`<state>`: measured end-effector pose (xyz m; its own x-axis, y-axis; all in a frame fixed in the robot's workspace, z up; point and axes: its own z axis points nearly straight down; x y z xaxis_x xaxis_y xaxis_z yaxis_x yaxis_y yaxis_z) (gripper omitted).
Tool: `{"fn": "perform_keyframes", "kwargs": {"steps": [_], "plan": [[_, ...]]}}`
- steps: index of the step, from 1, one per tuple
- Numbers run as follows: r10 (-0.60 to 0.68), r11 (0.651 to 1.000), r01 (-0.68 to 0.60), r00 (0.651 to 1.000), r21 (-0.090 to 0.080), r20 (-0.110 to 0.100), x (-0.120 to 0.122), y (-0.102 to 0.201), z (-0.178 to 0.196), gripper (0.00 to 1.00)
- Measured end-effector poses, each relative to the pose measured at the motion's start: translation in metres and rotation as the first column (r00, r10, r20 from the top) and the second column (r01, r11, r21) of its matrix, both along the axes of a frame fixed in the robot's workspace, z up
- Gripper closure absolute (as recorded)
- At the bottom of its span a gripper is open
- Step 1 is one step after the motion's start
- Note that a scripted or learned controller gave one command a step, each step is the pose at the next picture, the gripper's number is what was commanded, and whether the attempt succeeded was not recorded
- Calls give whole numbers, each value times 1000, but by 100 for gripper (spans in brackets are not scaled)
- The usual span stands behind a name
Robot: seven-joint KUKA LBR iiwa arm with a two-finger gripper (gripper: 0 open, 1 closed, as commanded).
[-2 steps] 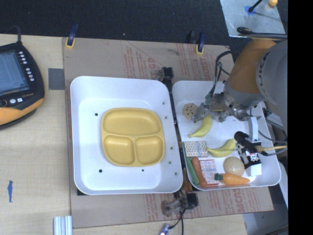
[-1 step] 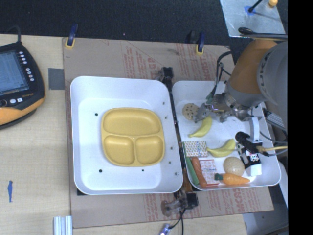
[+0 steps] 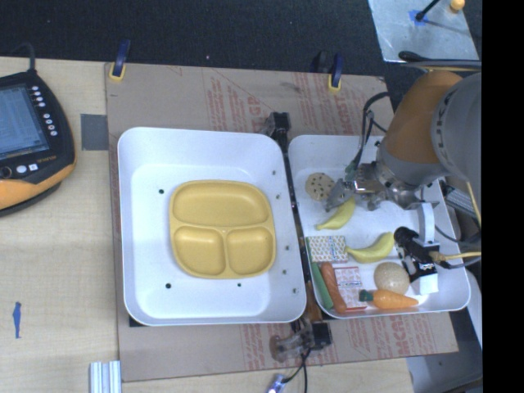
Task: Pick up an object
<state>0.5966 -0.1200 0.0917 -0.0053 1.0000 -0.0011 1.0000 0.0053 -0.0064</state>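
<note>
My gripper is low in the right bin, reaching in from the right. It sits just right of a brown speckled cookie and directly above a small yellow banana. I see nothing lifted. A second banana lies lower in the same bin, and beyond it a pale egg and an orange carrot.
A flat red and white packet and a patterned card lie at the right bin's front left. The left bin holds a yellow divided plate. A tablet-like controller rests on the bench at far left.
</note>
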Motion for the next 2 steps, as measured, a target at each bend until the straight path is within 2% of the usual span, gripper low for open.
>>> {"fn": "perform_keyframes", "kwargs": {"steps": [1,2], "plan": [[0,1000,0,1000,1,4,14,-6,0,0],[2,1000,-2,1000,0,-1,8,0,0,0]]}}
